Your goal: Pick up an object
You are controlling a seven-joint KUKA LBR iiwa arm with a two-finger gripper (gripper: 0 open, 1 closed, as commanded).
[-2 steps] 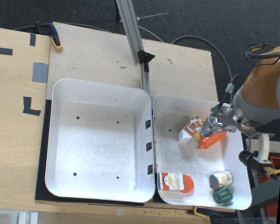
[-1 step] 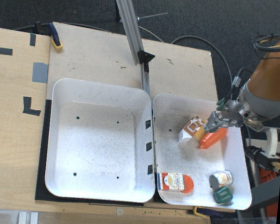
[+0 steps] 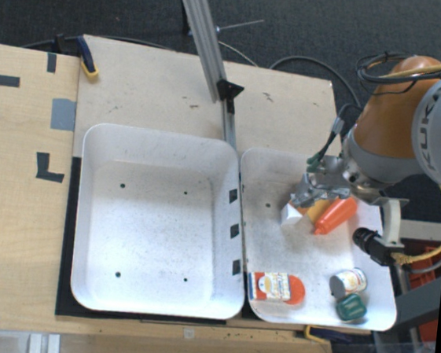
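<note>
The right bin (image 3: 270,181) holds several objects. An orange bottle-shaped item (image 3: 335,215) lies tilted near its middle, with a small white-and-yellow piece (image 3: 293,215) touching its left end. My gripper (image 3: 312,195) hangs right over these two, at their upper edge, under the orange-banded wrist. Whether it holds anything is hidden by the wrist. Along the bin's front edge lie a red-and-white packet (image 3: 277,287), a small grey-and-yellow can (image 3: 348,282) and a green item (image 3: 351,308).
The left bin (image 3: 160,151) stands beside the right one, across a shared dividing wall (image 3: 236,213). A slanted metal rail (image 3: 208,40) reaches in from the top to the bins' back edge. Cables run behind the arm.
</note>
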